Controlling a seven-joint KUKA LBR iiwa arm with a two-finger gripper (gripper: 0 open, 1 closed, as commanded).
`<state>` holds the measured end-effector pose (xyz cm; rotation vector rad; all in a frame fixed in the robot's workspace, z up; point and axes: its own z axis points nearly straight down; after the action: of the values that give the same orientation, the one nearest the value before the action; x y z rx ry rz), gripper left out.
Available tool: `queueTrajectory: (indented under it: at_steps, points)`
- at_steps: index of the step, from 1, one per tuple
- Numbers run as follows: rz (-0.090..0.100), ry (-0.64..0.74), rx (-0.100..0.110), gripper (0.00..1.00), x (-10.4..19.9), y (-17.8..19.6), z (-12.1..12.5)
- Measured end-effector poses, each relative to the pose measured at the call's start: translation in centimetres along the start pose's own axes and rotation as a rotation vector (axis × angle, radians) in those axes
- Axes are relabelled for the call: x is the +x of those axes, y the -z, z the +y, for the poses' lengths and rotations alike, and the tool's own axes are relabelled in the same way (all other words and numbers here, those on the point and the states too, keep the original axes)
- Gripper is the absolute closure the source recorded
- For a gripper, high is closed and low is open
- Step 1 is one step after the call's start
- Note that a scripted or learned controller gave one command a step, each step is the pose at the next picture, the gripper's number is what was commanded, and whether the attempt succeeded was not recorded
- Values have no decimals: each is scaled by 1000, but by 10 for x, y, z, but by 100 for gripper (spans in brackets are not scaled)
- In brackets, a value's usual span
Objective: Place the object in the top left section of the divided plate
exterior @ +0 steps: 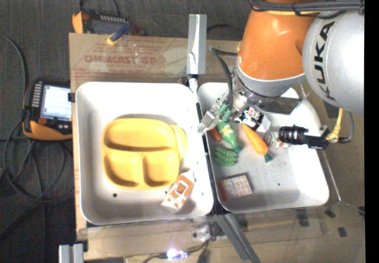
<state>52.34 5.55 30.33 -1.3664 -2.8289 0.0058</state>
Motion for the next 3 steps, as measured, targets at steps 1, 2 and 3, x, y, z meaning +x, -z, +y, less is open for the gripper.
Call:
queueTrajectory:
  at_steps: [1,2,3]
  points:
    - [4,-287,4,100,50,-102,-12]
    - [0,-253,1,100,-18,-2,-64]
    - [5,-347,4,100,-20,-110,-67]
